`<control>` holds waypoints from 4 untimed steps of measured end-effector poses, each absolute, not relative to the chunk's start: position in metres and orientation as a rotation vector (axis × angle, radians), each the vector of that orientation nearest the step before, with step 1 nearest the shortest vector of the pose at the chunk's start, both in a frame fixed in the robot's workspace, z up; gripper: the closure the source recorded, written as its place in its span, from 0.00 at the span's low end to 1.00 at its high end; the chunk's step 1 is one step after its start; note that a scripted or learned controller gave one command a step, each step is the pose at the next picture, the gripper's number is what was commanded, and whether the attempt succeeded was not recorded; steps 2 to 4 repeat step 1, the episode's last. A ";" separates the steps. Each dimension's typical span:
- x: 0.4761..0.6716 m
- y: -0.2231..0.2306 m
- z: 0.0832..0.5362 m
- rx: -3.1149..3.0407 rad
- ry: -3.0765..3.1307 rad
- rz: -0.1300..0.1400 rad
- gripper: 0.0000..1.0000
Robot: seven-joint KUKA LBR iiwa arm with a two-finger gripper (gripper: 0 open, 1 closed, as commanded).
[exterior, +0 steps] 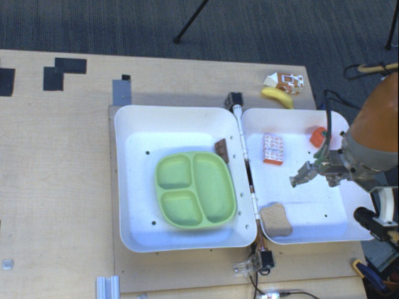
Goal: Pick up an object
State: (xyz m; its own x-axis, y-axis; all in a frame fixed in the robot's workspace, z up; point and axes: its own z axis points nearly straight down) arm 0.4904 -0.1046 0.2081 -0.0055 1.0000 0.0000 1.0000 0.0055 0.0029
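We look down at slant from fixed camera above light wooden bench [56, 185]; both shallow white plastic bins [134, 185] mid-distance, central.

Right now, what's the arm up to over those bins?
The arm reaches in from the right with its gripper over the right bin, with nothing visibly held. Loose in that bin are a red-and-white patterned packet, an orange object by the far side and a tan sponge-like block at the near edge. The left bin holds a green divided plate and a small brown piece. A banana lies on the bench behind the bins.
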 end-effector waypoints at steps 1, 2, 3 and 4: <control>0.487 -0.156 0.163 2.217 2.223 0.000 0.00; 0.487 -0.156 0.163 2.217 2.223 0.000 0.00; 0.487 -0.156 0.163 2.217 2.223 0.000 0.00; 0.487 -0.156 0.163 2.217 2.223 0.000 0.00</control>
